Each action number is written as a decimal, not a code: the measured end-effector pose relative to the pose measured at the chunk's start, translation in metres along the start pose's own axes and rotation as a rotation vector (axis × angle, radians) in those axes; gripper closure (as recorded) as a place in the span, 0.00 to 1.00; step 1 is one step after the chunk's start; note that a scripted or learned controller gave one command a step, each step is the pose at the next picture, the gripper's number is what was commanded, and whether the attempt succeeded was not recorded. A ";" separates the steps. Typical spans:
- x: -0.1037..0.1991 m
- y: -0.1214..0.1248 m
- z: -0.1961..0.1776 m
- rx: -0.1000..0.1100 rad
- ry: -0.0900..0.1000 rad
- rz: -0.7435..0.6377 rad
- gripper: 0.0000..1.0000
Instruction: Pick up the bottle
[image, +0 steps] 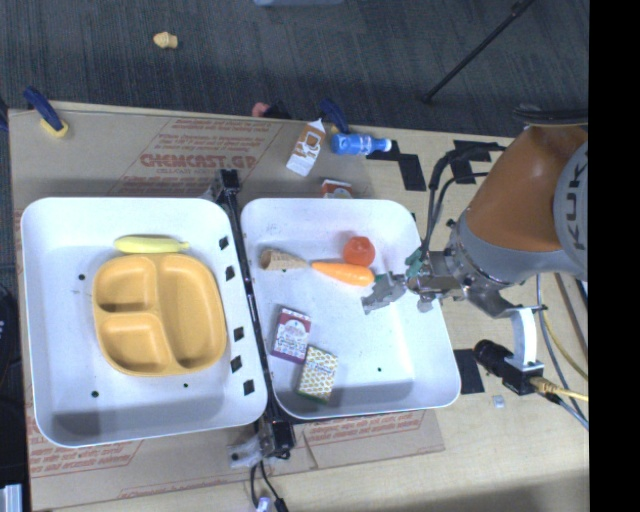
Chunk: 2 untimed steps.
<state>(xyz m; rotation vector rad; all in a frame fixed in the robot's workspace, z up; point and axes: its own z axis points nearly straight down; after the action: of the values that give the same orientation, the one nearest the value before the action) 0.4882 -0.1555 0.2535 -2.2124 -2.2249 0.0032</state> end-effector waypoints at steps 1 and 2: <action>0.000 0.000 -0.010 0.002 0.001 -0.005 1.00; -0.056 -0.013 0.071 0.001 -0.001 0.009 1.00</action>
<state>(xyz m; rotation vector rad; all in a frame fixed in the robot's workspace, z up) 0.4754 -0.2115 0.1826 -2.2217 -2.2153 0.0050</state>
